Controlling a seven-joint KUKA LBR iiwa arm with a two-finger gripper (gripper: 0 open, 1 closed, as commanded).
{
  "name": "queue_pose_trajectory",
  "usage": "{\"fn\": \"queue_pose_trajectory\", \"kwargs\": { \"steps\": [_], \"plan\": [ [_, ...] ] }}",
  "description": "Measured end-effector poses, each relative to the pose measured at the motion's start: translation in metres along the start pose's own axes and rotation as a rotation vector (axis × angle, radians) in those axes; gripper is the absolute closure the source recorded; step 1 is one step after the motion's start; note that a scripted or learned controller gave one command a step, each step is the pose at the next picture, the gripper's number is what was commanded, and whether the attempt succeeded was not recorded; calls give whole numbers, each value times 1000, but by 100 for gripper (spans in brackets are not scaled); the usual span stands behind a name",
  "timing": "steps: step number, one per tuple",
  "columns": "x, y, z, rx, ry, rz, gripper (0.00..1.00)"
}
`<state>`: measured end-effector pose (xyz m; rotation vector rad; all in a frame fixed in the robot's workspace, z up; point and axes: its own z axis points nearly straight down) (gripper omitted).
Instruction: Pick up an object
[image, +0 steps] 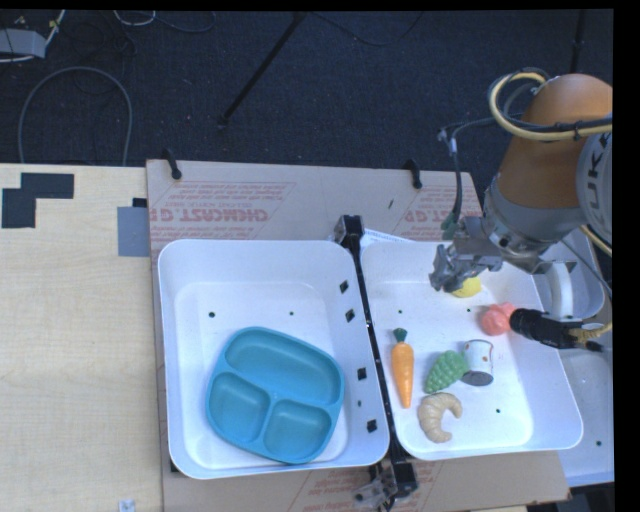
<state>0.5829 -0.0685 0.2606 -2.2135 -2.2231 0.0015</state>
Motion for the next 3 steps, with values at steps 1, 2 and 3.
{"fn": "queue_pose_trajectory", "kwargs": {
  "steps": [1,2,3],
  "plan": [
    [45,-3,16,1,0,1,100],
    [101,-9,11,0,0,-1,100],
    [158,-12,30,3,-1,0,100]
  ]
}}
